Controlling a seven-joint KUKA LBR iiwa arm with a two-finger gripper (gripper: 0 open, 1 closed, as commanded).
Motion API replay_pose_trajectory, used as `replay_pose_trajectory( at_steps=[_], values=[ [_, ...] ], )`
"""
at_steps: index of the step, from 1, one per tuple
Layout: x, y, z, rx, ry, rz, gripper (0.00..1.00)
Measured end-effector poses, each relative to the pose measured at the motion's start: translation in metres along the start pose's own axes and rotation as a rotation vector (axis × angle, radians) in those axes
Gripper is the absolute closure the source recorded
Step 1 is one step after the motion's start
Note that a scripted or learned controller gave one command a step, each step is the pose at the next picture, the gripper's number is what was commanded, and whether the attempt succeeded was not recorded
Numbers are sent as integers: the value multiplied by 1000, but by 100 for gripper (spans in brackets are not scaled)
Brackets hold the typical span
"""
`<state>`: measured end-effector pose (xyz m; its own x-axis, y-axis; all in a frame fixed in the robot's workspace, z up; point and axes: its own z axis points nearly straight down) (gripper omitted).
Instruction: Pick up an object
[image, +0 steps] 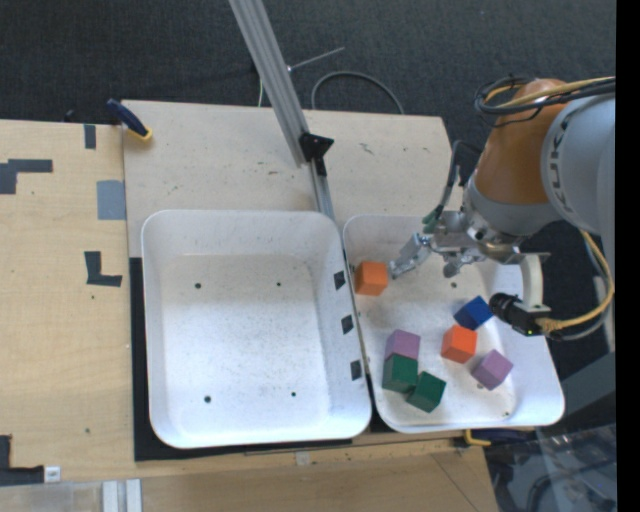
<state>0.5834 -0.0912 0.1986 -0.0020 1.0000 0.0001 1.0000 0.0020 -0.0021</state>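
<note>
With its jaws spread and holding nothing, the gripper (432, 256) hangs in the right bin (540, 405) just beside the orange cube (371, 277), which could get nudged against the wall instead of caught.

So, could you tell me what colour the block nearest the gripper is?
Orange; the block shows best in the camera view.
</note>
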Motion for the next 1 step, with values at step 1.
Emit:
replay_pose_trajectory(
  at_steps=[1],
  values=[
    [-28, -69, 79, -4, 3, 8, 0]
  ],
)
